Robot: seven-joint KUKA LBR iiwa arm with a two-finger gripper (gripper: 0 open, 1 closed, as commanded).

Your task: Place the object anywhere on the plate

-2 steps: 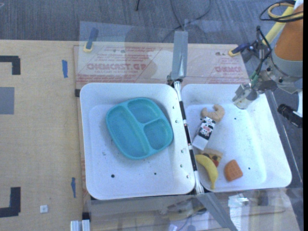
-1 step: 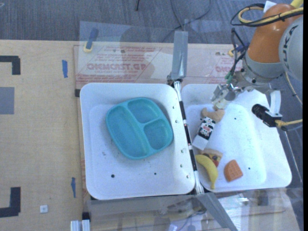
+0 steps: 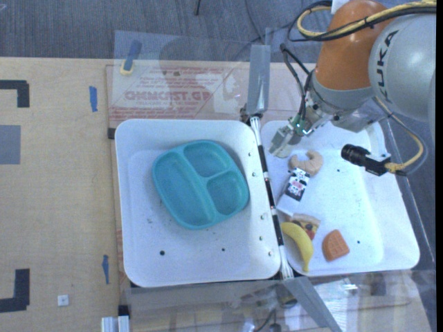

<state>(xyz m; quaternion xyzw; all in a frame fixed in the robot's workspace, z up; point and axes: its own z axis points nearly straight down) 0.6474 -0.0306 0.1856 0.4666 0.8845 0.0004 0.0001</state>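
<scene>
step: reaching to pick | gripper [image 3: 282, 141] — released, holding nothing, over right bin [image 3: 387, 247] near croissant [image 3: 306, 162] | plate [image 3: 200, 183] in left bin | next — judged: descend, grasp, carry left

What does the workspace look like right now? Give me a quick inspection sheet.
Surface: two white bins side by side, left bin, right bin.
Job's things: teal divided plate in the left bin, nothing on it.
Clutter: in the right bin, a tan croissant-like piece, a small black-and-white carton, a banana, an orange piece.
Grippers: gripper low over the right bin's upper left corner; finger state unclear.
Cables: yellow and black cables loop around the wrist.
Surroundings: wooden bench with blue tape marks.
</scene>
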